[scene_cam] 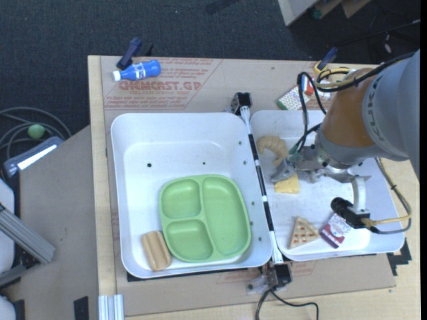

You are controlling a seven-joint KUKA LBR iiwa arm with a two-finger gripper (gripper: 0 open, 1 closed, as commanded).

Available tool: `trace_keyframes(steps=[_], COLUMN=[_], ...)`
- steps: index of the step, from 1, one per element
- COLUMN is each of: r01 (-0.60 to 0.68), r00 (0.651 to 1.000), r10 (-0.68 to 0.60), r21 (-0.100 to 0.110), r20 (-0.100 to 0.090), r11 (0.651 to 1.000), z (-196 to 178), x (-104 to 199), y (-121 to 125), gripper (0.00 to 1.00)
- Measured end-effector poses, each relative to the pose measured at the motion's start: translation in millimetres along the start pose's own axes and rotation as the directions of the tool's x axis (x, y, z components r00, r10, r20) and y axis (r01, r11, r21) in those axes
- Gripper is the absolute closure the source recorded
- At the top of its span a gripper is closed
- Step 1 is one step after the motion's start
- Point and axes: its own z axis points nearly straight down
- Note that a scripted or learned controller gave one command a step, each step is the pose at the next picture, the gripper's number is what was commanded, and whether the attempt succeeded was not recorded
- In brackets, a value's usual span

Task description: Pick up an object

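Observation:
In the right bin lie a tan croissant-shaped piece, a yellow cheese wedge, a triangular pizza-slice toy and a small red and white packet. My gripper is low in this bin's left part, between the croissant piece and the cheese wedge and right above the wedge's top edge. The arm's grey and orange wrist covers the bin's upper right. Nothing is visibly lifted off the bin floor.
The left bin holds a green divided plate and a tan wafer-like block at its front left. A blue and white tube lies on the bench behind the bins. Cables trail over the right bin.

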Motion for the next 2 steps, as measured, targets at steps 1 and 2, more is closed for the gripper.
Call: trace_keyframes(steps=[1,2], r01=[-0.001,-0.001], r00=[1.0,1.0], r10=[0.001,0.001], r21=[-0.011,-0.002], r20=[0.004,0.002], r11=[1.0,1.0], z=[-14,-44], x=[-2,-20], y=[3,-20], gripper=[1.0,1.0])
